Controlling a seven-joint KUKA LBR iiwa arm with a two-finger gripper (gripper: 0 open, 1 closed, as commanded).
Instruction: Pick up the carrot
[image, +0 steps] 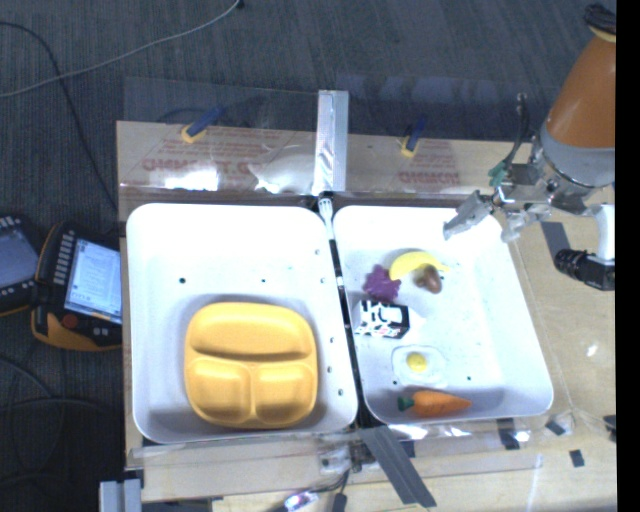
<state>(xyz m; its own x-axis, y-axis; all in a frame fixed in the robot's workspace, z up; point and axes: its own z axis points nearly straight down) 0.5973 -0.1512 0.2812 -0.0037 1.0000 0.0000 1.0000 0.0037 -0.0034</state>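
Gripper fingers seemingly spread, holding nothing, above right bin, well apart from carrot

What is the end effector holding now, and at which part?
Nothing. The end effector hangs over the right bin's far corner, with the carrot lying at the near wall.

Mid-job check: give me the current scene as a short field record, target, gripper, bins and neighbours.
target: carrot, lying at the near wall of the right bin
gripper: above the right bin's far right corner, apart from the carrot
nearest neighbour: fried egg
other items: banana, purple toy, black-and-white piece
left bin: yellow tray
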